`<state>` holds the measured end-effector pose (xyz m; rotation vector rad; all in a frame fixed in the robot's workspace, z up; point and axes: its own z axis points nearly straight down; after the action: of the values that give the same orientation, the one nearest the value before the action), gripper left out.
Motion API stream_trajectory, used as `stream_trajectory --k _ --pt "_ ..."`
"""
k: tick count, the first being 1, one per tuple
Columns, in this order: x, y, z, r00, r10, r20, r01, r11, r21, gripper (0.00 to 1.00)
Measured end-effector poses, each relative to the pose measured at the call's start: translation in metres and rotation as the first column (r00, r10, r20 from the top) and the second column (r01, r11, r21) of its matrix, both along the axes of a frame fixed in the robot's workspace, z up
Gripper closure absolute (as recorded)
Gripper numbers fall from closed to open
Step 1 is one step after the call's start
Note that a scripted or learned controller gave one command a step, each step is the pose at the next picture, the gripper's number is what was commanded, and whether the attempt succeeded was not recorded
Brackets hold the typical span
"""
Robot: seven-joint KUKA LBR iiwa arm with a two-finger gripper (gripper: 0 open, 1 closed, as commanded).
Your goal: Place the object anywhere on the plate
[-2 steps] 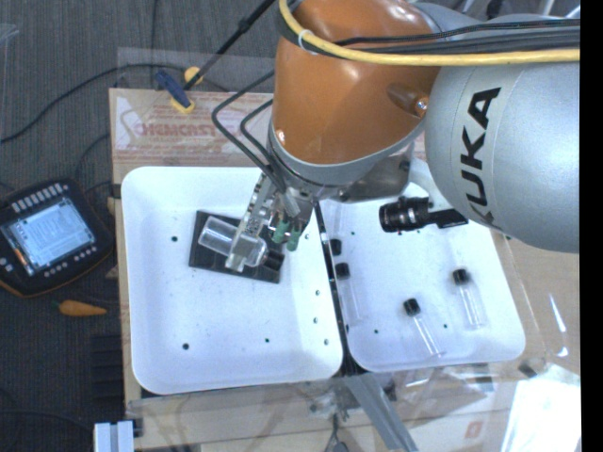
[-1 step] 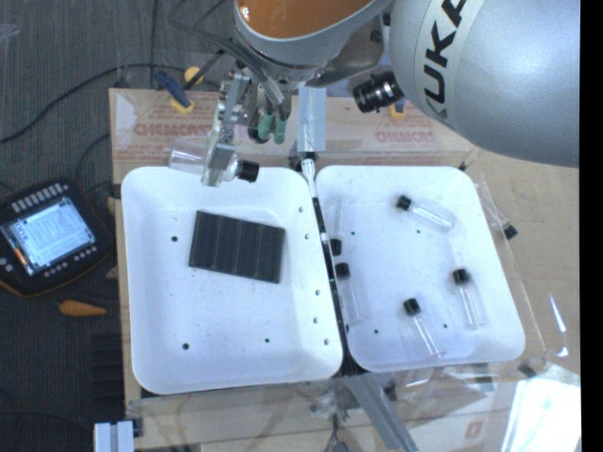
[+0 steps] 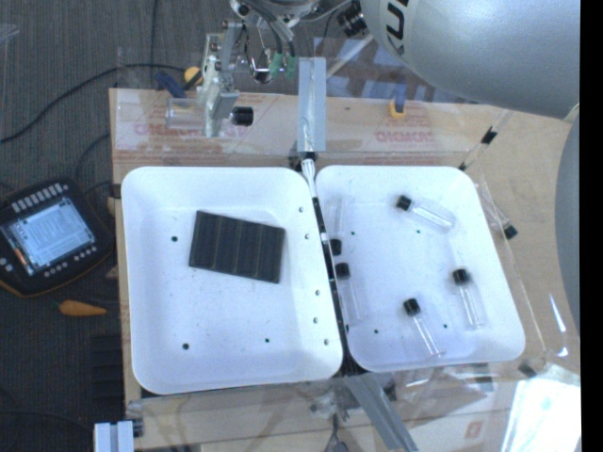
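Camera view from above puts the gripper past the far edge of the bench, hanging beyond the far rim of the left bin, with the grey arm bulking large to its right. Right at the tool I see a clear vial lying crosswise, its black cap poking out on the side toward a grey upright bar. I cannot tell whether the tool is wide, narrow or clamped on that vial; the metalwork there is too cluttered for me to read. The plate, a dark ribbed rectangle, lies flat in the left bin, nearer the camera than the tool and almost straight below it in the picture, well apart from it. Off to the tool's right and nearer the camera sits the right bin, and it holds more black-capped vials: one at the far side, one by the right wall, one toward the near side, and two close against the divider between the bins. All of these are well apart from the tool. Well to the tool's left, off the bench, a teach pendant lies with its screen lit.
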<state>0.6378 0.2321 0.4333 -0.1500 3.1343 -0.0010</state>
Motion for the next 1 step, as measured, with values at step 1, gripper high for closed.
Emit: stream_trajectory --k 1 --pt "-0.0422 0.0019 0.0004 0.975 0.223 -0.002 -0.223 0.975 0.0 1.0"
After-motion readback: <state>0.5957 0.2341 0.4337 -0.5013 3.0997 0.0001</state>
